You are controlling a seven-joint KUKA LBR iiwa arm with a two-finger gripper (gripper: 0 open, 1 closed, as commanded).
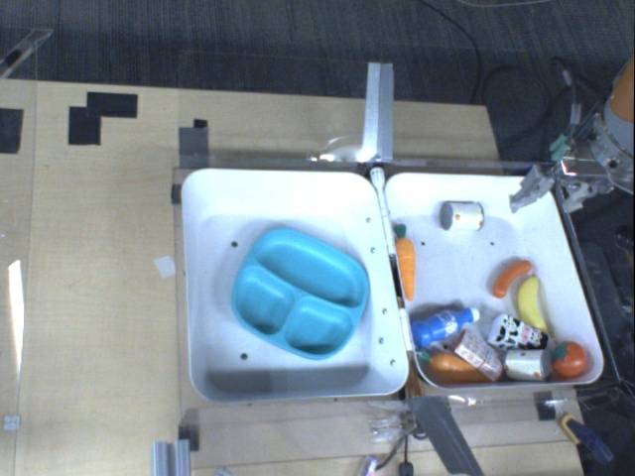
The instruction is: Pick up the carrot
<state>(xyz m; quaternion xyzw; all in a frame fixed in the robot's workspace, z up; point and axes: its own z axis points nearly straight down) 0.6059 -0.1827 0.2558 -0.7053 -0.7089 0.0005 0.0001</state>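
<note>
the gripper [541,181] sits at the far right corner of the right bin [466,251], over its rim, with the arm [610,142] behind it running off the right edge of the view so that most of it is cut off. one pale finger juts out towards the bin's inside; whether the fingers are spread or closed i cannot tell, because the parts blur into the grey wrist and cables behind. nothing shows between them.

the carrot [405,264] lies well away from the gripper, down and to the left of it, hard against the left wall of the same bin. it lies lengthways along that wall, its green top at the far end. the dividing rim partly shades its left side.

just left of and below the gripper, a small grey and white can [461,215] lies on its side. further down from the gripper, a sausage-like orange-red piece [512,277] touches a yellow banana [533,302]. past those, along the near wall, things are heaped: a blue bottle [443,325], a black and white patterned carton [517,333], a red tomato [570,361], an orange piece [453,368] half under a small packet [479,351] whose print is too small to read, and a pale can [524,366].

far left of the gripper, the left bin [213,266] holds a blue three-compartment tray [301,292], set at a slant.
</note>
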